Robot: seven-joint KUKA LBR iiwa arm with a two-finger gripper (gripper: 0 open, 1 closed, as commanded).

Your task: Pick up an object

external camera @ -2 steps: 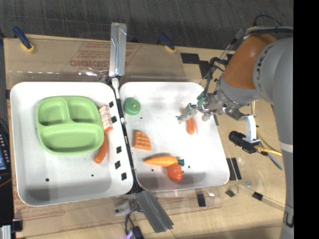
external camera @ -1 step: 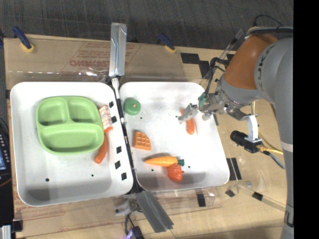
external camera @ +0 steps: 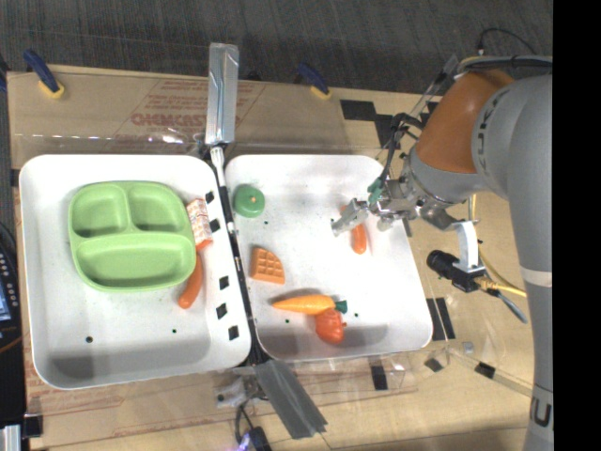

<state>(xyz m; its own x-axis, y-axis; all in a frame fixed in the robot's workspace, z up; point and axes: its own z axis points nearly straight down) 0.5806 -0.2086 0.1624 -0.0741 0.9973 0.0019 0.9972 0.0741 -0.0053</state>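
My gripper (external camera: 362,216) is over the right bin (external camera: 399,289), near its right middle. Directly below it in the view is a small orange piece (external camera: 359,241), touching or nearly touching the gripper; I cannot make out whether it is held. Other items in this bin are a green round piece (external camera: 249,200) at the upper left, a waffle-like orange wedge (external camera: 268,266), a toy carrot (external camera: 305,302) and a red piece (external camera: 330,327) against the carrot's right end.
The left bin (external camera: 47,327) holds a green divided plate (external camera: 131,233), a striped packet (external camera: 198,220) and an orange sausage-like piece (external camera: 191,286) along its right wall. A ridge with black marks (external camera: 230,280) separates the bins. Cables (external camera: 498,289) lie right of the right bin.
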